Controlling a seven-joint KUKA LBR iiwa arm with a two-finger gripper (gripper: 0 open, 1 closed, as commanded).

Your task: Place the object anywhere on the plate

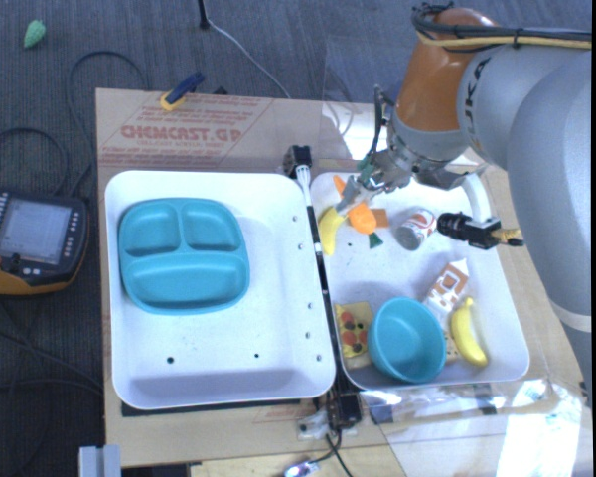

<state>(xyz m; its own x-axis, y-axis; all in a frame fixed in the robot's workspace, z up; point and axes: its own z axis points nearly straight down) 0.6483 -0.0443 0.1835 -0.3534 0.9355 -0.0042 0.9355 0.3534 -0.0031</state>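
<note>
i see the hand [366, 189] low over the orange carrot toy [364, 218], upper middle of frame, right bin; can't tell its opening. looks light, hard, slick plastic; i'd pinch mid-body. plate [184, 253] left.

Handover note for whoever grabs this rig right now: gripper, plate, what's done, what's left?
Gripper: low at the far end of the right bin, over the carrot and a banana. Grasp state unreadable from this view.
Plate: blue, three compartments, in the left bin, nothing on it.
Also in the right bin: a can, blue bowl, second banana, small carton, pizza slice.
Done: no placement yet.
Left: secure an object, carry it over, set it on the plate.
</note>
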